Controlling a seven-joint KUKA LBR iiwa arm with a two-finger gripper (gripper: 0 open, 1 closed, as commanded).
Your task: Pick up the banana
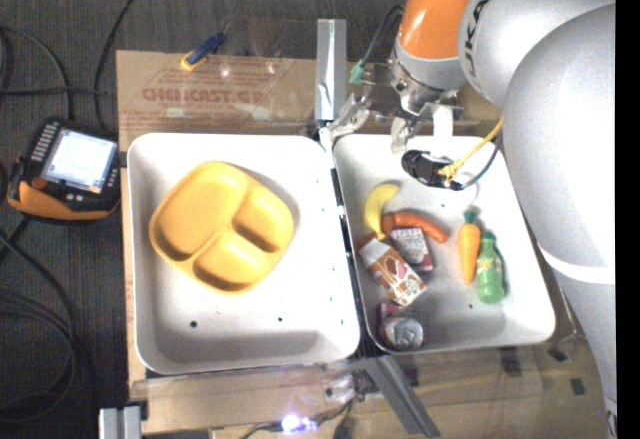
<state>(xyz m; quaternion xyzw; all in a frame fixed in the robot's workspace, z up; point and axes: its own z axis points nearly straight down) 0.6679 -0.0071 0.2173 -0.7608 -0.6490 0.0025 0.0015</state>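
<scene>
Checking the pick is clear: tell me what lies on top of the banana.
Nothing covers the banana; its yellow curve shows whole. The sausage touches its lower end from beside. The gripper hangs above, apart. Its underside is hidden.

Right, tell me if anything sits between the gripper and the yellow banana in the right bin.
Nothing visible does. The two-finger gripper hangs over the back of the right white bin, and bare bin floor lies between it and the yellow banana. The orange-red sausage touches the banana's near side, away from the gripper.
</scene>
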